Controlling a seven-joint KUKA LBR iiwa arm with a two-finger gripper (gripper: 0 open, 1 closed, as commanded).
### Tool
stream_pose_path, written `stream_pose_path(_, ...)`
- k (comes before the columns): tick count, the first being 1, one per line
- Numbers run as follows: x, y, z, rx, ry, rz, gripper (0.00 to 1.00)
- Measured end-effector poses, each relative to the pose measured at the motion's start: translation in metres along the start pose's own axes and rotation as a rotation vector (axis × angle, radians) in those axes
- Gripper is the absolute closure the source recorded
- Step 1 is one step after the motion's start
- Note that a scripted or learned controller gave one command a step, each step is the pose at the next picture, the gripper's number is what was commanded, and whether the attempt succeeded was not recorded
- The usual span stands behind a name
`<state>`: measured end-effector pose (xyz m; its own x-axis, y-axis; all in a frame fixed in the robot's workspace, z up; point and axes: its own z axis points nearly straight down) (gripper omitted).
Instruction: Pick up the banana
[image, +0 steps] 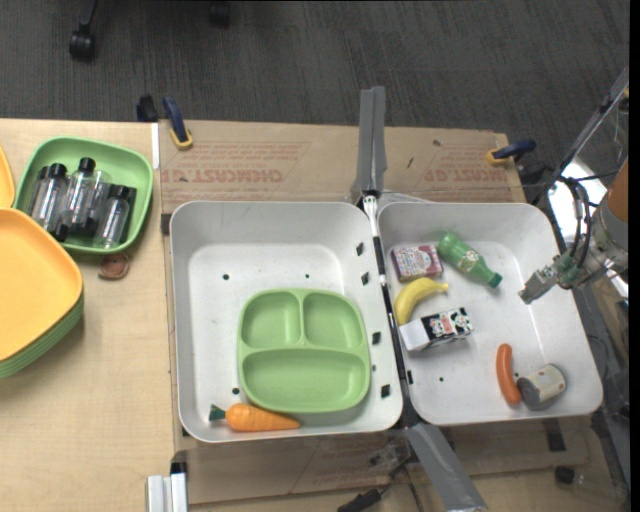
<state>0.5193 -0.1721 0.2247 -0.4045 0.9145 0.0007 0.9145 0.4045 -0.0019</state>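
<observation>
Nearest me, at the front edge of the left bin (190, 330), I see a carrot (258, 419) lying on its side, touching the front rim of a green divided plate (303, 352) that sits in the middle of that bin.

In the right bin (560, 330) I have the banana (417, 297). It lies near the bin's left wall, curved, with a small pink carton (416, 262) just behind it and a black-and-white carton (437, 329) just in front of it, close to or touching its lower end. A green bottle (468, 260) lies tilted to the right of the pink carton. Toward the front right corner I see an orange sausage-shaped piece (507, 374) beside a grey and tan rounded object (543, 385).

The gripper (536, 286) comes in over the right bin's right side, pointing left, well apart from the banana. From this angle I cannot tell whether its jaws are open or closed, and I see nothing between them.

Off to the left on the bench I see a green tray (135, 175) holding small dark-capped bottles (80, 203), and a stack of orange plates (35, 290) at the edge.
</observation>
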Motion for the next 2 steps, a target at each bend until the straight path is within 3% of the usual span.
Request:
stream_pose_path(1,-0.031,0.043,-0.008,-0.002,-0.001,-0.041,1.00)
stream_pose_path(2,-0.072,0.122,-0.093,-0.003,-0.004,0.061,1.00)
